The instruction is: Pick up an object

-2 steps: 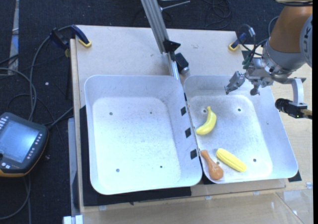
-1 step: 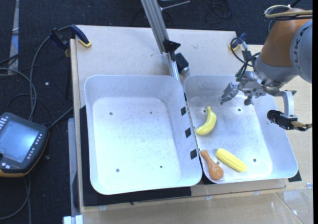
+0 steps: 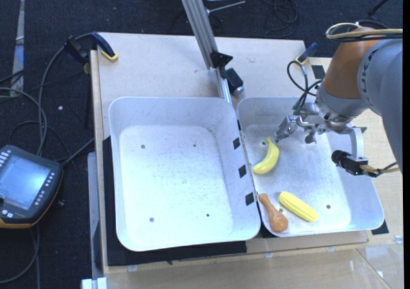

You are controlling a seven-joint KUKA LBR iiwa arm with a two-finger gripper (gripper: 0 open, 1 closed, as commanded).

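Banana (image 3: 267, 158) lies in right bin (image 3: 359, 199), upper-left part, touching nothing. Gripper (image 3: 285, 131) hangs just off its top end, at abt 1 o'clock from it; I can't tell if fingers are spread or pressed together, and I see nothing pinched. Corn (image 3: 298, 207) sits at 5 o'clock from banana, carrot (image 3: 273, 213) at 6, both near front wall. Left bin (image 3: 118, 153) at 9 o'clock.

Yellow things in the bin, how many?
2. A banana lies mid-bin just left of the gripper; a corn cob lies near the front edge, beside the carrot.
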